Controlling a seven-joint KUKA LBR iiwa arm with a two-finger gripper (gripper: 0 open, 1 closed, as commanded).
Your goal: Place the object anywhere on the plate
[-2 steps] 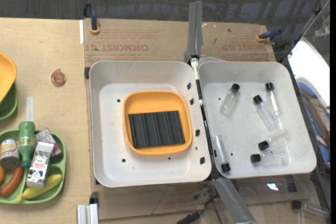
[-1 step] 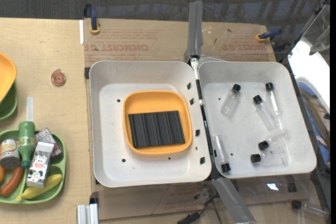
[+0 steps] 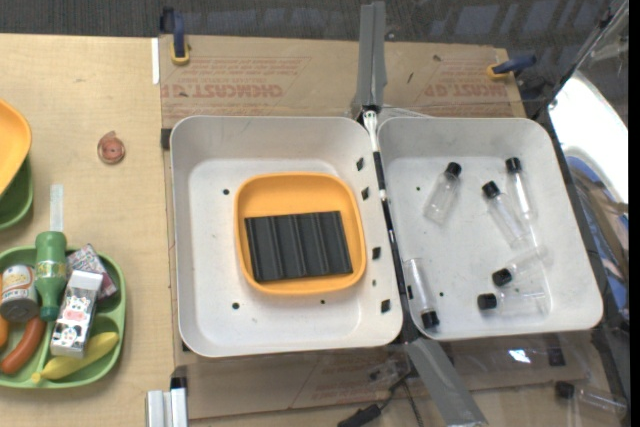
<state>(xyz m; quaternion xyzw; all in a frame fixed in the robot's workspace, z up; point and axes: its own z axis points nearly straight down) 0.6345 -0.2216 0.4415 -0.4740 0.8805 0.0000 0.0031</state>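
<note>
Gripper: whether spread or pressed together cannot be told; no held item can be confirmed.
Task object: dark ribbed slab point(image 3: 300, 247), lying flat and square at the centre of the plate.
Plate: orange, rounded-square point(image 3: 300, 187), sitting in the middle of the left bin point(image 3: 200, 315); its rim shows on all four sides of the slab.
Right bin point(image 3: 470, 245): several clear vials with black caps, scattered and lying down, e.g. point(image 3: 442, 192) and point(image 3: 421, 293); all are well apart from the plate.
Table point(image 3: 90, 95): carries both bins side by side.
Progress: judged complete or nearly so, if the slab is the object meant, as it rests wholly on the plate.
Remaining: apparently nothing beyond the arm staying clear; should a vial be the intended object, the whole pick and transfer is still to do.
</note>
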